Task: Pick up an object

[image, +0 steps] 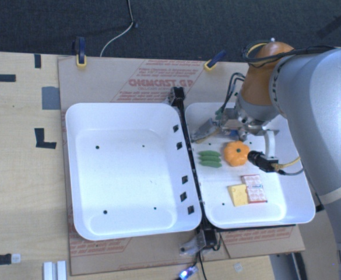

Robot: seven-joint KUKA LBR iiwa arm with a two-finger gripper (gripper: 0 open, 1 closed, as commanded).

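Note:
The right white bin (275, 212) holds several small objects. A green pea-pod piece (210, 158) lies near its left wall, with an orange round fruit (235, 154) just to its right. Toward the front sit a yellow block (238, 195) and a small red-and-white packet (254, 189), touching each other. My gripper (201, 132) is low in the bin's back left corner, pointing left toward the divider, just behind the green piece. Nothing shows in its grasp. The grey arm and orange band (262, 80) reach in from the right and cover the bin's far right side.
The left white bin (123, 168) sits beside the right one, joined by a black-clipped divider (186, 156). Both rest on a cardboard sheet (153, 80) clamped at the back. A black cable plug (261, 160) hangs off the wrist beside the orange fruit.

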